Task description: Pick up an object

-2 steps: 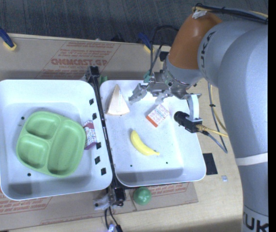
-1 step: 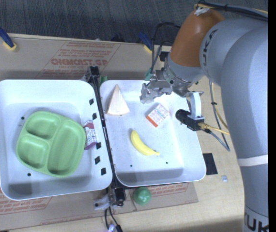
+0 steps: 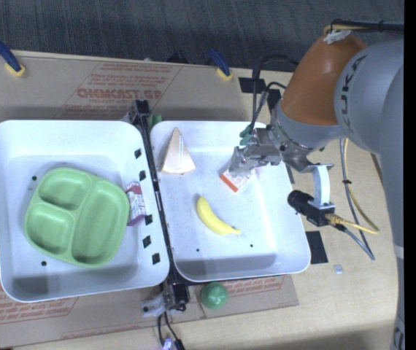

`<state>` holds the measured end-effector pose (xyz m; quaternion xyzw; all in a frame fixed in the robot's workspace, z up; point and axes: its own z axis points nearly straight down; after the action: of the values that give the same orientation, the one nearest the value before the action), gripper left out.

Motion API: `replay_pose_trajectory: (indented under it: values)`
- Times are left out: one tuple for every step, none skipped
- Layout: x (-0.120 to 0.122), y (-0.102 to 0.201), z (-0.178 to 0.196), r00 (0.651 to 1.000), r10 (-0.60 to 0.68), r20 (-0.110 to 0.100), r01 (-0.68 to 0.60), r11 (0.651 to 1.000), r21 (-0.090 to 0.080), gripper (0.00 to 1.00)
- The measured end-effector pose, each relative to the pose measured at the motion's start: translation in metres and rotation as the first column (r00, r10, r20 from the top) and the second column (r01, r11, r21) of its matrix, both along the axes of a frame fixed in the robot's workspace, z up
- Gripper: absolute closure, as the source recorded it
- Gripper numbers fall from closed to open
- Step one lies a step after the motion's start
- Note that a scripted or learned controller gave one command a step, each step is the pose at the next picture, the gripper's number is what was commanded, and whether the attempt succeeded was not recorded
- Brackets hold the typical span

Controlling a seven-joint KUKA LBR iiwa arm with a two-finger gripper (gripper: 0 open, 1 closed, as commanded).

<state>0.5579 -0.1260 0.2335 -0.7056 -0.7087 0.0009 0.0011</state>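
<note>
Nearest to me, on the bench's front edge just outside the bins, sits a small green ball (image 3: 213, 294). Behind it lies the right-hand white bin (image 3: 281, 257). In it a yellow plastic banana (image 3: 215, 217) lies near the middle, slanting toward the front right corner. In the left-hand white bin (image 3: 4, 195) a green divided plastic plate (image 3: 76, 214) fills the centre, and a small red-and-white wrapped packet (image 3: 136, 199) rests against that bin's right wall.

Further back in the right bin, a cream cone-shaped wedge (image 3: 178, 154) leans near the back left corner. Toward the back right, the two-finger gripper (image 3: 250, 157) hangs low over a small white and orange carton (image 3: 236, 179), which looks like the object it is after. The carton sits right under the fingertips, but I cannot tell whether the jaws are open or closed, nor whether they have the carton between them.

The risk I see from here: the carton is flat and light, so fingers coming down off-centre could push it across the bin floor toward the right wall, or pinch only a corner and let it slip on the lift. The grey arm with its orange band (image 3: 317, 86) looms over the back right corner.
</note>
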Motion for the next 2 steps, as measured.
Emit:
replay_pose_trajectory:
  values:
    - [0.0, 0.0, 0.0, 1.0, 0.0, 0.0, 0.0, 1.0, 0.0, 0.0]
    - [-0.064, 0.009, -0.04, 1.0, 0.002, -0.002, -0.002, 1.0, 0.0, 0.0]
